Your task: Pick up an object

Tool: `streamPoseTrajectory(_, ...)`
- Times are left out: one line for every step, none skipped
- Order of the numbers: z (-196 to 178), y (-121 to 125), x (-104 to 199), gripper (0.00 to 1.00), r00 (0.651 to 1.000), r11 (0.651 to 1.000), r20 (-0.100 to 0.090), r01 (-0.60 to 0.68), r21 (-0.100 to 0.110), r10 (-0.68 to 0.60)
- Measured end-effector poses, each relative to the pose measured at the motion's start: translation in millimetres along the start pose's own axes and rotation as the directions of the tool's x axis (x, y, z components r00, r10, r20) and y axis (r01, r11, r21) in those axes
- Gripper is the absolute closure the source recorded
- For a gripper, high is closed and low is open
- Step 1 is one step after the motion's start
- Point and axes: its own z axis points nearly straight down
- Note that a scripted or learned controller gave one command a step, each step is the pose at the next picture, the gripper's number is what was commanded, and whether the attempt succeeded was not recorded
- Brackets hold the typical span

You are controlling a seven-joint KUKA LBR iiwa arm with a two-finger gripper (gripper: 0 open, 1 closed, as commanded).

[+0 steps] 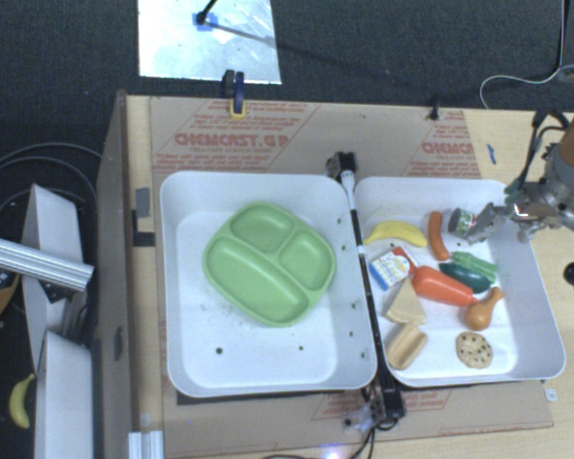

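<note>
My gripper point(465, 223) reaches in from the right over the far part of the right bin point(540, 328), low above its floor. It sits just right of a red sausage point(438, 236) and just above a dark green vegetable point(472, 269). Around them lie a yellow banana point(395, 231), an orange carrot point(443, 287), a chicken drumstick point(485, 308), a cookie point(474, 349), a bread roll point(407, 344), a tan wedge point(404, 304) and a small blue-and-white carton point(389, 268). A small greenish-grey shape sits at the gripper's tip; I cannot make out what it is.
The left bin point(196, 352) holds a green divided plate point(270, 262). A ridge with a black clamp point(343, 165) runs between the two bins. Cables point(38, 175) and metal parts lie left of the bench.
</note>
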Motion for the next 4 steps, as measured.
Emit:
streamPoseTrajectory(97, 54, 37, 0.0, 1.0, 1.0, -0.001, 0.006, -0.001, -0.006)
streamPoseTrajectory(125, 31, 56, 0.0, 1.0, 1.0, 0.005, -0.002, -0.017, 0.002)
streamPoseTrajectory(133, 75, 34, 0.0, 1.0, 1.0, -0.014, -0.003, 0.03, 0.004)
streamPoseTrajectory(119, 80, 33, 1.0, 1.0, 1.0, 0.0, 0.002, -0.003, -0.002)
